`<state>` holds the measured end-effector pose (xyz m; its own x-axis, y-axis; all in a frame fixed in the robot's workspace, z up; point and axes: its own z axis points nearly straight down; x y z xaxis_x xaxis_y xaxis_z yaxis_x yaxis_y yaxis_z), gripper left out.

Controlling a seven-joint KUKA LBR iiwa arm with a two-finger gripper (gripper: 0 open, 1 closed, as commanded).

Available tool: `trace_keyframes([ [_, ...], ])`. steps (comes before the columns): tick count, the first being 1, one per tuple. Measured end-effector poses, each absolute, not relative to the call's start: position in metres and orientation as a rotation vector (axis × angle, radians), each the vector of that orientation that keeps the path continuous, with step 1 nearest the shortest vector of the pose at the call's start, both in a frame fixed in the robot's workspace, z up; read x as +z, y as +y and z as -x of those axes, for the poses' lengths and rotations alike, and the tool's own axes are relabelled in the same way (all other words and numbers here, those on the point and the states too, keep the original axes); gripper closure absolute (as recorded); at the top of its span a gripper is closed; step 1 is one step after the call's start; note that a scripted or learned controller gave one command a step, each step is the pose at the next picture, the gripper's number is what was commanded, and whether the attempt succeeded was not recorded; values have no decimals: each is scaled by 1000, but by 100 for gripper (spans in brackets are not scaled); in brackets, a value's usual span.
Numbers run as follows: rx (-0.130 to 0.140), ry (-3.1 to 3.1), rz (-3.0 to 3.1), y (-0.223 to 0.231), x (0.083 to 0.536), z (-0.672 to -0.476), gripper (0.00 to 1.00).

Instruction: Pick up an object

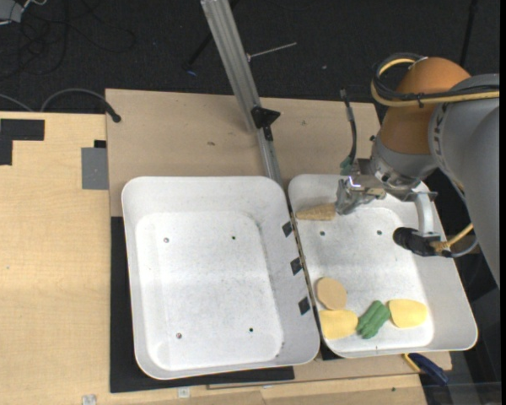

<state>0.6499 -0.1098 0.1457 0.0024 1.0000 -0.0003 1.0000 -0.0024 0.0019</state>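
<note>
Bench: my bench is pale wood with a black floor behind it, and it carries two white bins side by side, with a metal rail slanting in from the far side.
Left bin: the left bin is the larger one.
Right bin: the right bin holds everything I could take.
Tool: my tool is low at the far left part of the right bin; I cannot tell how its tips stand.
Nearest object: a tan flat piece lies just beside my tool, close against the bin's left wall.
Other objects: a tan round piece, a yellow piece, a green piece and another yellow piece cluster at the near end, well apart from my tool.
Risk, wall: I judge the tan flat piece sits so near the wall that a tip may strike the rim.
Risk, slip: being thin and flat, it may slide away instead of lifting.
</note>
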Motion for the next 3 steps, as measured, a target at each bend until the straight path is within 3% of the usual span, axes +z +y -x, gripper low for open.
trace_keyframes([
  [2,1,2222,-2219,-116,217,-654,100],
  [3,-3,2229,-2222,-64,209,-635,100],
])
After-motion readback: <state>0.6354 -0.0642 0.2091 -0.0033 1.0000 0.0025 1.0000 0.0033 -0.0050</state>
